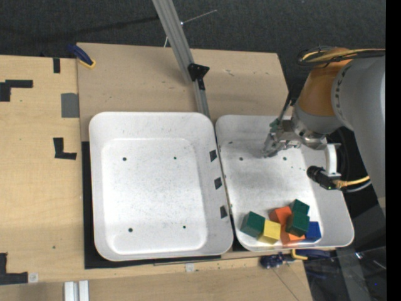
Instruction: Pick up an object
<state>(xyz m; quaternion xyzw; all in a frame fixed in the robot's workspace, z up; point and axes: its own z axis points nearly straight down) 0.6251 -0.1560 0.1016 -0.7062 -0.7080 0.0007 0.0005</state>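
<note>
Scanning from the left, the left bin (153, 184) sat beside the right bin (250, 168), their rims touching along the middle. In the right bin's near corner lay a tight heap of blocks: a green block (253, 223), a yellow block (272, 231), an orange block (282, 216), a second, darker green block (300, 213) and a blue block (312, 231), all pressed together. The gripper (274, 144) hung over the far part of that same bin, well apart from the heap, above bare floor; whether it was wide or narrow I could not tell, and nothing showed in it. Descending there would likely have closed it on nothing. Even over the heap, the packed blocks left little room for a clean grasp, so a block could have been nudged aside or squeezed out.
</note>
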